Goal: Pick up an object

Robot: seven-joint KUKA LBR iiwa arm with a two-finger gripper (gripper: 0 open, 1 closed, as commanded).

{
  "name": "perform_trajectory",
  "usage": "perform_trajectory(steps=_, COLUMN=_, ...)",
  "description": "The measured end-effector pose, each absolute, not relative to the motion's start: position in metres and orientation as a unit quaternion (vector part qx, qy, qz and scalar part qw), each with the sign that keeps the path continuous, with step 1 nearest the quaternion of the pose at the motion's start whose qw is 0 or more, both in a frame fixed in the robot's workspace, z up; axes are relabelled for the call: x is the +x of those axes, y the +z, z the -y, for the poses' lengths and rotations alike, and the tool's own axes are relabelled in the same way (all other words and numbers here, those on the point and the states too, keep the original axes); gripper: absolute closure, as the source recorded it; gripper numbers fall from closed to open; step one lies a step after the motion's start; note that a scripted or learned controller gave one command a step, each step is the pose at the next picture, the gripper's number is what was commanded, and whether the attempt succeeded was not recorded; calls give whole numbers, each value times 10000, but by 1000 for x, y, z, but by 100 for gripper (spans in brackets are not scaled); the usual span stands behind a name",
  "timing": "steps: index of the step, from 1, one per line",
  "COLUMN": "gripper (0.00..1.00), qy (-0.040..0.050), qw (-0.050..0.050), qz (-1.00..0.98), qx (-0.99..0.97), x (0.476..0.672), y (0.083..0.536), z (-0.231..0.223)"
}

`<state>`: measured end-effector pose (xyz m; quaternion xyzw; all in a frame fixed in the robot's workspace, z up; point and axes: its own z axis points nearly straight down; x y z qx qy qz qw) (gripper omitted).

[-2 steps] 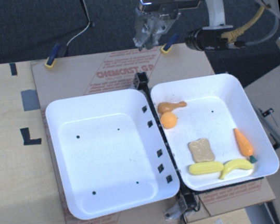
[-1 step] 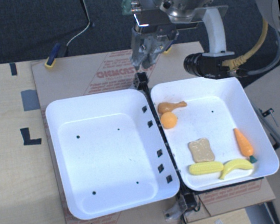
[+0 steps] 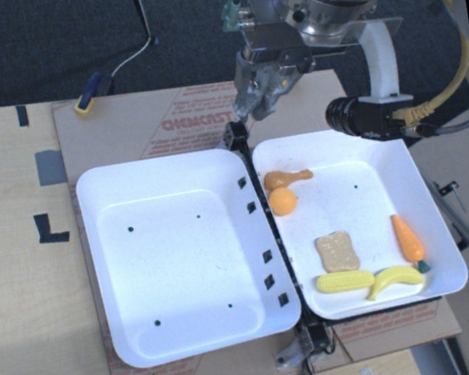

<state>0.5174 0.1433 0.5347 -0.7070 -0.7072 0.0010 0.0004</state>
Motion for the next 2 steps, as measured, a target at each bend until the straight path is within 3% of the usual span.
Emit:
perform_trajectory(steps=1, gripper=100, qy=8, qw=4, qz=7077, qx=-7065, x=502, y=535, z=-147)
perform_trajectory(steps=2, gripper=100, qy=6, qw=-3, qz=7071, qx=-7071, x=513, y=534, z=-145)
